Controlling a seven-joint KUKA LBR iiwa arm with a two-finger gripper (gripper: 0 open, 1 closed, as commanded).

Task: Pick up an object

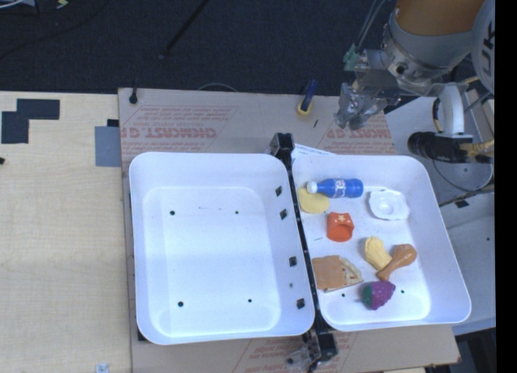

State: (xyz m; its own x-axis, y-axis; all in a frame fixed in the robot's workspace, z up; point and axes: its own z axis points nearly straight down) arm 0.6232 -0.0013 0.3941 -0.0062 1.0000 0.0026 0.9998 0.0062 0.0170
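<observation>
Bottle [339,188] is the most obvious thing to pick in my feed: it lies flat in the right bin [440,218], near the bin's far edge, long axis running roughly left to right across the view. Its yellow cap end points left toward the divider between the bins, and the blue body with a white label band points right. Just right of it sits a white dish [388,203]. Below the bottle I see an orange cup [340,227], upright or nearly so. Further toward me lie a toast slice [334,272] by the divider, a yellow piece [376,252] touching a brown drumstick [396,261], and purple grapes [377,293] nearest the front. The left bin [145,242] sits beside the right one, their inner rims meeting.

The gripper [353,115] hangs above the bench beyond the right bin's far rim, apart from the bottle and every other item. I cannot tell from here whether it is spread or closed; I see nothing between its tips
</observation>
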